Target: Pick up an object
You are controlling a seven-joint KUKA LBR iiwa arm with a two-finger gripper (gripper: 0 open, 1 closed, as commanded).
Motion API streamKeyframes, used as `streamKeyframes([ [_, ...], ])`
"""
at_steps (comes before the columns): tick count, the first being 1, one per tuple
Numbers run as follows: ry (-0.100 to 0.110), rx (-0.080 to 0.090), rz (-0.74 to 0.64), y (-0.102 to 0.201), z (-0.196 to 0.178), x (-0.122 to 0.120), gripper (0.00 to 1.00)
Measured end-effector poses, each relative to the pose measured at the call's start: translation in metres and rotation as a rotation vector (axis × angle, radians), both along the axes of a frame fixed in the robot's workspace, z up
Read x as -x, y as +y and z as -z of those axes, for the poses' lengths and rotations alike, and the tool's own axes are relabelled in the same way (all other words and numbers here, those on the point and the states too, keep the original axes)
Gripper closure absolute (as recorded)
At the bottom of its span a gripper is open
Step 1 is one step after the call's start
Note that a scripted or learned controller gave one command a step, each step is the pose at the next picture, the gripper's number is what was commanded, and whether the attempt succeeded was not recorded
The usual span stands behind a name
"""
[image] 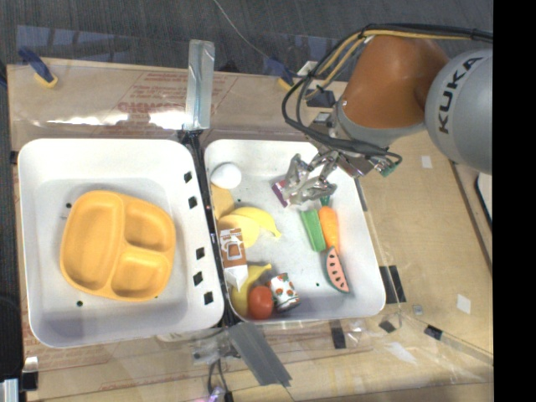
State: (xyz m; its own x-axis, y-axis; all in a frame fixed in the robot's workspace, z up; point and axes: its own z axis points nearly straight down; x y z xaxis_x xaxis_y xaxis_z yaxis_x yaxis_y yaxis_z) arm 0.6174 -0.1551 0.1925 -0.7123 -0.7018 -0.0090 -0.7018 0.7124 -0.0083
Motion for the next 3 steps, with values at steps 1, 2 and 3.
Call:
streamKeyframes([
  [1, 0.006, 0.004, -0.273, -0.038, -0.084, -0.031, 1.00],
  [2, 0.018, -0.003, -0.327, 0.013, 0.013, -0.028, 1.00],
  [3, 0.005, 0.007, -0.500, -0.039, -0.076, -0.041, 1.00],
])
